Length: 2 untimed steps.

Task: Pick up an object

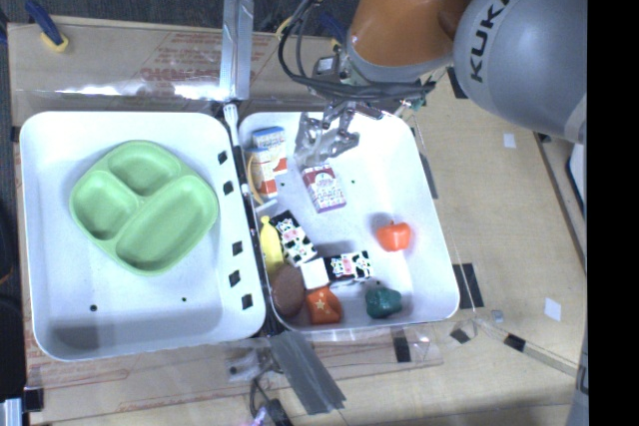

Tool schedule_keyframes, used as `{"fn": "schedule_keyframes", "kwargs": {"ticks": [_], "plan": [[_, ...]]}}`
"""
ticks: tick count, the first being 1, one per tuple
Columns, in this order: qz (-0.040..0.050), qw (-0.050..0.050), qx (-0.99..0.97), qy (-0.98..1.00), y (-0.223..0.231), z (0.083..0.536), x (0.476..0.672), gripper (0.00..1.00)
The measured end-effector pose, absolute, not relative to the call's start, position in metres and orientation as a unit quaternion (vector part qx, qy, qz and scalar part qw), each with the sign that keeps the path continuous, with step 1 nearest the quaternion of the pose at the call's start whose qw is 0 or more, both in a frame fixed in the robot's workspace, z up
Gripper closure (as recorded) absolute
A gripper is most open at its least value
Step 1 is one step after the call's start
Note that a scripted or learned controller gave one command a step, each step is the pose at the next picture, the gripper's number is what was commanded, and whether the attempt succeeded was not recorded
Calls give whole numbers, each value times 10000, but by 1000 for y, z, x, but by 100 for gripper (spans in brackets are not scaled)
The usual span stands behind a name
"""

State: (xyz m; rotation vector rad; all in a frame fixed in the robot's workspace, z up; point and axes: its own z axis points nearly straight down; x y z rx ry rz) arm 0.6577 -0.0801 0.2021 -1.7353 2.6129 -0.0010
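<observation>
Metal fingers (324, 137) hover in right white bin (424, 205), just above small red-and-white carton (323, 189); we cannot tell their opening.

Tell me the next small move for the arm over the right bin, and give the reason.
Probably a short descent, nudged toward the small red-and-white carton. The gripper hangs over the upper part of the right bin with nothing visibly between its jaws, and the carton lies just below it in the view, apart from the crowded toys along the bin's lower edge, so it looks like the easiest pick.
</observation>
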Motion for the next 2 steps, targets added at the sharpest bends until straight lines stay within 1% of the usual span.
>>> {"fn": "schedule_keyframes", "kwargs": {"ticks": [1, 2], "plan": [[10, -2, -5933, 8050, -101, 171, 620, 100], [-14, 18, -6330, 7742, -107, 111, 597, 100]]}}
